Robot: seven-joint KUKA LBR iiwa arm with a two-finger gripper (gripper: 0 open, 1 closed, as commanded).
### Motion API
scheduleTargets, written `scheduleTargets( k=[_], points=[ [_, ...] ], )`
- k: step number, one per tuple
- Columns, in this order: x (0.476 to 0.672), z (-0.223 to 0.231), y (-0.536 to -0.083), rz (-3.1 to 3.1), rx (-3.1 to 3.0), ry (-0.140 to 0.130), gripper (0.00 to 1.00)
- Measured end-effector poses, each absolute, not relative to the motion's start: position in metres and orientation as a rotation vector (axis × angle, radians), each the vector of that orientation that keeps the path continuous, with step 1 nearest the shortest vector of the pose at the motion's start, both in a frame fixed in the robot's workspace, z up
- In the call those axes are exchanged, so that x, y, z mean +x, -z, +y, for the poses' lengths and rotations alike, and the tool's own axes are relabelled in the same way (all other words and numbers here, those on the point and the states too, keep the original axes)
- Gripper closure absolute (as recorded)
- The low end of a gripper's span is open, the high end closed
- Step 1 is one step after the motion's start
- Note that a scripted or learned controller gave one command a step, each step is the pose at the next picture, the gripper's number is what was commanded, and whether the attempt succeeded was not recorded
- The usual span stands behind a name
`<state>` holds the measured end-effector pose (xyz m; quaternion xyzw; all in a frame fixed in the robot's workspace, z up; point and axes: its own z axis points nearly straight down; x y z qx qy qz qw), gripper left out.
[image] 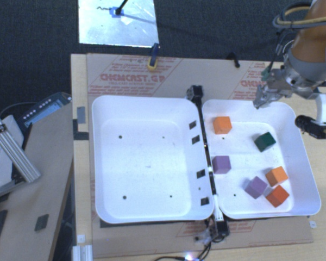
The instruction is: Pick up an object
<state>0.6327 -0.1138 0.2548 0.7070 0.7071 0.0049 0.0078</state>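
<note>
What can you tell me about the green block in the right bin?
The green block is a small dark green cube, matte and solid-looking, perhaps painted wood or foam. It rests on the floor of the right bin, in the bin's far right part, turned at an angle to the bin's walls. It stands alone: nothing touches it. The orange block lies to its left, and the tool hangs above the bin's far rim, apart from it.

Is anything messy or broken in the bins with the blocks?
Nothing stands out. The blocks sit loose inside the right bin, none spilled or cracked. Two orange blocks and a purple block huddle close together, which is ordinary.
</note>
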Motion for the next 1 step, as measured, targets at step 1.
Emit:
scheduleTargets(
  k=[1],
  points=[
    [0.6700,-0.0874,-0.1585,2.229,2.213,-0.001,1.00]
  ],
)
